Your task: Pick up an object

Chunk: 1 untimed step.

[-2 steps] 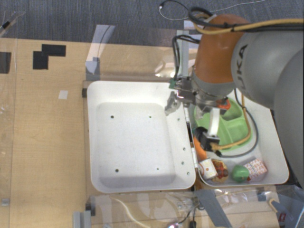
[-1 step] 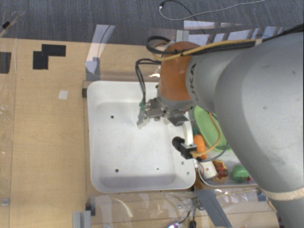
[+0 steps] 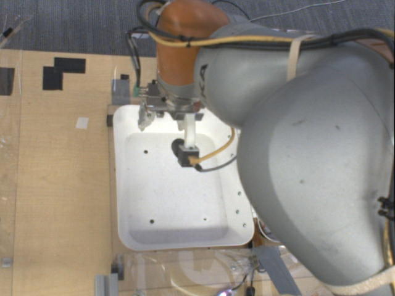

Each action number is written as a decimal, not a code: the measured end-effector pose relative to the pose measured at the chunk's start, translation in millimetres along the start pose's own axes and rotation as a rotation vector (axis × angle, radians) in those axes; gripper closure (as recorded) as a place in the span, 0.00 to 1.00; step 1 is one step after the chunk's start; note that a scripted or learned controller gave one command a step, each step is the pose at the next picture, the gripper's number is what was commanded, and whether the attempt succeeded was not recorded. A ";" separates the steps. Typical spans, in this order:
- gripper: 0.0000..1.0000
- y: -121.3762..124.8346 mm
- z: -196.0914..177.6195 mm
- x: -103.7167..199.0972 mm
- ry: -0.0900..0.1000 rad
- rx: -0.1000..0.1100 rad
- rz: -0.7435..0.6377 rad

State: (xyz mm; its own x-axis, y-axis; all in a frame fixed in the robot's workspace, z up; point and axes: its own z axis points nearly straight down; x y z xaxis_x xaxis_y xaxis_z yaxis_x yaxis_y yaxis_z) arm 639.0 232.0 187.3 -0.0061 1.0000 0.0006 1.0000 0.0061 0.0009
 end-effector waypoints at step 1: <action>0.00 -48.6 31.2 -61.8 -0.001 0.003 0.027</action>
